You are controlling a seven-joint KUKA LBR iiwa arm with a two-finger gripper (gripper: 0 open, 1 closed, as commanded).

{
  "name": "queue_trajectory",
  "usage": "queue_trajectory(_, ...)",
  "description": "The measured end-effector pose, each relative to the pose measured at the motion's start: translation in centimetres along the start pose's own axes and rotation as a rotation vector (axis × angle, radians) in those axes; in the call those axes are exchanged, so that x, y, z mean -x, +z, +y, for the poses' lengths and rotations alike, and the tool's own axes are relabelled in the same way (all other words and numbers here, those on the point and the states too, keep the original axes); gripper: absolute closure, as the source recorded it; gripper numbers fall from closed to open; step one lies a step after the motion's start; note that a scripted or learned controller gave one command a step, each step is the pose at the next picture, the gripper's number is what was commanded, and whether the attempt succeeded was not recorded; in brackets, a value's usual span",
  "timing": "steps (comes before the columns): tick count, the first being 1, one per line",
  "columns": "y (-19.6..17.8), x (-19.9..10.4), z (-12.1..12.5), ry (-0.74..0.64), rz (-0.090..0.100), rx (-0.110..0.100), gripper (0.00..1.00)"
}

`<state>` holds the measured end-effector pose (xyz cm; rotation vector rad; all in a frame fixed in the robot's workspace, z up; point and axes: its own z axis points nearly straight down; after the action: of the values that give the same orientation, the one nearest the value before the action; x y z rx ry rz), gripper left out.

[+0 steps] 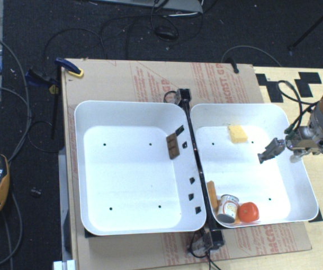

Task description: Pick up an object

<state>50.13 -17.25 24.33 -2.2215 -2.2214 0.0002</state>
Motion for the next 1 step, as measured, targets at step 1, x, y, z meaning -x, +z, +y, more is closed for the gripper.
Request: queue_trajectory(1, 2.42, 3.74, 3.4, 0.001, 0.0, -0.002, 0.0)
